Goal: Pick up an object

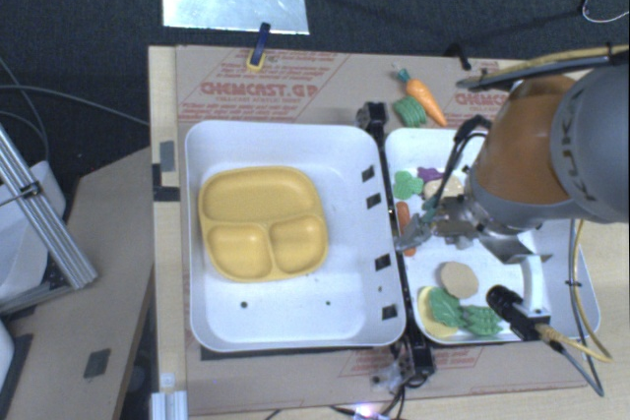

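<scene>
My gripper (415,233) hangs low over the left side of the right bin (563,330), reaching in from the right. Just left of it lies a small red-orange piece (403,212) by the bin's left wall. A green toy vegetable (406,183) and a purple piece (431,176) lie a little further back. Toward the front, a tan round disc (458,279) sits beside a green leafy toy (461,315) on a yellow piece (434,325). I see nothing held in the gripper.
The left bin (236,320) holds a yellow divided tray (263,221). A toy carrot (424,95) and a green piece (409,112) lie on the bench behind the right bin. The arm's grey and orange body (536,152) covers the right bin's back right.
</scene>
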Controlling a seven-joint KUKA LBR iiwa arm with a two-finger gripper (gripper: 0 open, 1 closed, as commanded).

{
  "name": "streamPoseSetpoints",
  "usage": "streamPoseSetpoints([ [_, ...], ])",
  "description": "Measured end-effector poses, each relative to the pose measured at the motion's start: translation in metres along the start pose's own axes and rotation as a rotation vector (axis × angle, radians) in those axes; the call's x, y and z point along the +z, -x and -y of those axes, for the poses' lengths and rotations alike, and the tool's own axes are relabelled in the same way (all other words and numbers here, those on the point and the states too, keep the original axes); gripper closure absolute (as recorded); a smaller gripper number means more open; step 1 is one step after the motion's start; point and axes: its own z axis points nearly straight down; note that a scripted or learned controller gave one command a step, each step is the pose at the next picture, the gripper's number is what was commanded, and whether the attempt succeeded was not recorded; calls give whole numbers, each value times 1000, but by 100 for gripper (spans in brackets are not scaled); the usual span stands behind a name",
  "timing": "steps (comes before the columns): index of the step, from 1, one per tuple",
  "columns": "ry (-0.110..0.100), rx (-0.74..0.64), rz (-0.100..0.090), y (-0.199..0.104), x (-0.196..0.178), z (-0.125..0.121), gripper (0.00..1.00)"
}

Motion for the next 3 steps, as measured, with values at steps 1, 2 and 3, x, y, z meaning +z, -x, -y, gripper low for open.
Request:
streamPoseSetpoints([
  [1,-5,9,5,0,6,-52,0],
  [2,-7,5,5,1,-4,-50,100],
  [3,-1,3,0,-64,-100,-6,100],
])
